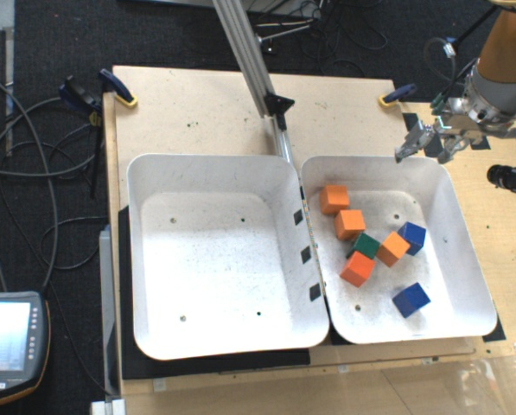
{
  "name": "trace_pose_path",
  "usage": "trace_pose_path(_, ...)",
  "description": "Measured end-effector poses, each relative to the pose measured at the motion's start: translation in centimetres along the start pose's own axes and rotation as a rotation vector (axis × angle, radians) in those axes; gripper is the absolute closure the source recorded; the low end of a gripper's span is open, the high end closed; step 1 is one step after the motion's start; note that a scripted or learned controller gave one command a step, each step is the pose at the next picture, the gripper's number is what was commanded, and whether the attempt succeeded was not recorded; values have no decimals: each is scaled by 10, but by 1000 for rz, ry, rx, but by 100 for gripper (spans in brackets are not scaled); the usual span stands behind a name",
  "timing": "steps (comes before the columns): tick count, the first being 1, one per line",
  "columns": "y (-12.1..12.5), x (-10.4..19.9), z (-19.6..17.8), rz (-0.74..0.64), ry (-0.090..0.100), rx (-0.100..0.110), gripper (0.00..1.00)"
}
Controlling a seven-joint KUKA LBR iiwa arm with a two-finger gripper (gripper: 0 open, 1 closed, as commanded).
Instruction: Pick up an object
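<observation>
Overhead, the tool (pixel 423 143) hung above the far right corner of the right bin (pixel 465 249), on the grey arm (pixel 500 67) with its orange band, reaching in from the right. Whether it was apart or together I could not tell from where I stood, and nothing showed in its grip. Down in the right bin lay a loose cluster of blocks: four orange cubes (pixel 350 224), a small green cube (pixel 366 246) touching two of them, a blue cube (pixel 412 236) just beside the orange one on the right, and another blue cube (pixel 410 299) apart, nearer the front. The left bin (pixel 154 188) sat beside it on the pale counter (pixel 206 111).
</observation>
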State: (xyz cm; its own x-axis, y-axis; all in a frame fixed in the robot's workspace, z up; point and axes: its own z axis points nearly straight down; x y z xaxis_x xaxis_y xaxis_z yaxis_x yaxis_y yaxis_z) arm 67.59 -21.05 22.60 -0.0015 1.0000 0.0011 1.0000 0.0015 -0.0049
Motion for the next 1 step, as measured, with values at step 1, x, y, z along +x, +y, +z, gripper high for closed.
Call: trace_pose_path(1,1,0,-3,-2,-2,-5,0)
